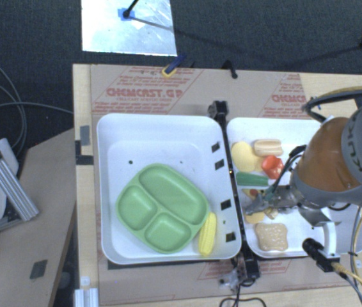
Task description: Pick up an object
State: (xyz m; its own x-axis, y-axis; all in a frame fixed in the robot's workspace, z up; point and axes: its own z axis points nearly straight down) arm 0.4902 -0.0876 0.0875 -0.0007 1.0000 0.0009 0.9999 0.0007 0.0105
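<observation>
Leftmost, green tray [162,206] and corn [207,233] in left bin [168,128]; right bin [283,125] packed with toy food; gripper [262,201] low over it, grip state unclear; crowding risks a glancing miss or double-grab.

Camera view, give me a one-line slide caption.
KUKA arm's tool low in the right bin among toy foods; green divided plate and corn cob in the left bin.
</observation>
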